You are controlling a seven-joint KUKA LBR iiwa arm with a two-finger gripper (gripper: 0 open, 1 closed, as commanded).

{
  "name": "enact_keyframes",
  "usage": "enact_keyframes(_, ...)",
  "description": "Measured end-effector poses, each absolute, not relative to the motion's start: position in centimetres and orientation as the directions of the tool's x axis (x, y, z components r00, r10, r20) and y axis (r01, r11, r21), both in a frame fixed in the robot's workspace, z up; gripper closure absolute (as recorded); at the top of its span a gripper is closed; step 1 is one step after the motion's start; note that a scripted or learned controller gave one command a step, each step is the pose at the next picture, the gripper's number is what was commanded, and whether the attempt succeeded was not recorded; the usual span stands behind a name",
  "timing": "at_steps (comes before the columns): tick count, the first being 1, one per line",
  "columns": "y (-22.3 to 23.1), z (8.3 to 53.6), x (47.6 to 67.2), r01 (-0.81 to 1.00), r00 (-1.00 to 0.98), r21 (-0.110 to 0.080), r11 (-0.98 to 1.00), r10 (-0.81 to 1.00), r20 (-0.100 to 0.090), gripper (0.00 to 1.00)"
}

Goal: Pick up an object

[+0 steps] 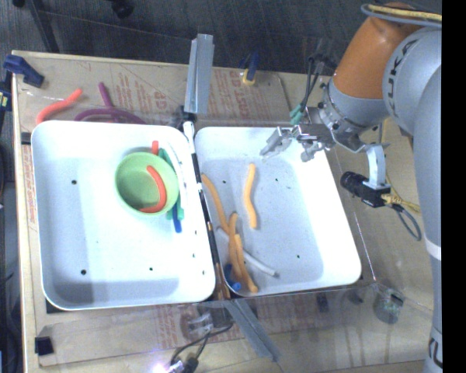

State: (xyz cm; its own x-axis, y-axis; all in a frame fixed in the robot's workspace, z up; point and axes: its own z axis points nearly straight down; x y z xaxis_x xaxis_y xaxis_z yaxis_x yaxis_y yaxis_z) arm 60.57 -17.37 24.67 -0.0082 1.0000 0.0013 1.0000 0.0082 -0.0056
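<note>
Reaching in from the right side, the grey arm (408, 76) with its orange band has the pincer (295, 142) over the far edge of the right bin (326, 239). The two metal fingers (276, 144) are spread apart, and between them I see only the white floor of the bin, so the pincer has hold of nothing.

Inside the right bin, a short orange strip (251, 196) lies near the middle, a little curved and running from far to near. It is below the pincer in the view and apart from it. Close to the left wall of this bin lies a long orange strip (215, 200), and near the front left corner there is a heap of more orange pieces (239, 259) with a grey rod (260, 265) and something small and blue (229, 272); I cannot tell exactly what these are.

In the left bin (78, 231) a green bowl (144, 181) stands toward the far right part, with a red curved piece (157, 193) inside it. Green and blue sticks (175, 208) lie just beside the bowl, against the right wall of that bin.

On the tabletop (140, 80) behind the left bin lie an orange-red strip (58, 105) and a purple tube (109, 113).
</note>
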Motion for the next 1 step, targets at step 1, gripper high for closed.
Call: enact_keyframes(1, -16.41, 10.55, 62.01, 0.983, -0.182, -0.005, 0.182, 0.983, 0.002, 0.0)
